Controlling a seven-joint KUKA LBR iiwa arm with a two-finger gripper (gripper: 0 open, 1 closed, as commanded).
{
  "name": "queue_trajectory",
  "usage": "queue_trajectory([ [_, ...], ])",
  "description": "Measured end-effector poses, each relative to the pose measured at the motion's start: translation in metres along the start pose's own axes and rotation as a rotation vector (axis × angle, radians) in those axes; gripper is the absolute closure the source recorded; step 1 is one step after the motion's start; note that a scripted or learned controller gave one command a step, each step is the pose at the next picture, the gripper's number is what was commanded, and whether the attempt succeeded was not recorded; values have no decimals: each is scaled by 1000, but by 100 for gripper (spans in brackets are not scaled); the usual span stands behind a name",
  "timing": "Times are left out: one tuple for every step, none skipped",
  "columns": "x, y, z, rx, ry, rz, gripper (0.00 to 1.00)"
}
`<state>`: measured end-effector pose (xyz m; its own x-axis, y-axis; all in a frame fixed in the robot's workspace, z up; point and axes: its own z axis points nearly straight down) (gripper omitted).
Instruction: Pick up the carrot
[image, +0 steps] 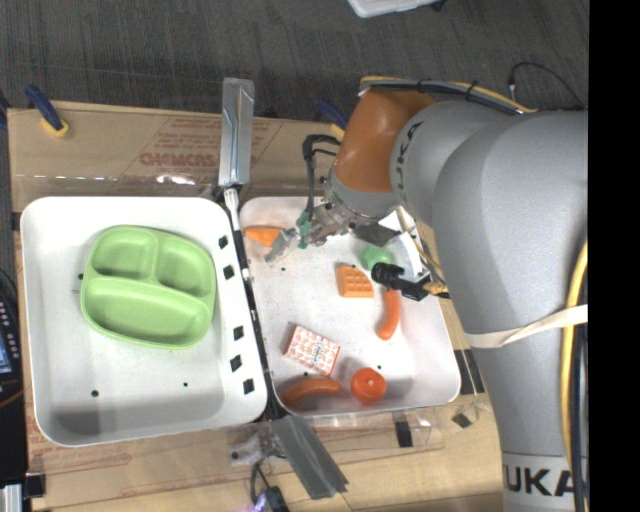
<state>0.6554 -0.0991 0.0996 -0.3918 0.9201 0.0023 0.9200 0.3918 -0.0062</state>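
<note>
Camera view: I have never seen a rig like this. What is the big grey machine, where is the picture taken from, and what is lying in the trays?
The grey machine is a robot arm reaching in from the right. At its tip is the gripper, the part that grasps. One fixed camera above the bench looks down at a slant.

The bench bears two white bins. The left bin holds a green divided plate. The right bin holds a small orange piece, a waffle-like square, a long orange-red piece, a patterned packet, a round red-orange thing and a curved orange thing.

The gripper is low at the right bin's back left corner, beside the small orange piece. I cannot tell which orange piece is the carrot, or whether anything is held.
</note>
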Motion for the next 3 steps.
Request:
queue_trajectory([
  [0, 1, -2, -3, -1, 0, 0],
  [-7, -2, -13, -1, -16, 1, 100],
  [-7, -2, -13, -1, -17, 0, 0],
])
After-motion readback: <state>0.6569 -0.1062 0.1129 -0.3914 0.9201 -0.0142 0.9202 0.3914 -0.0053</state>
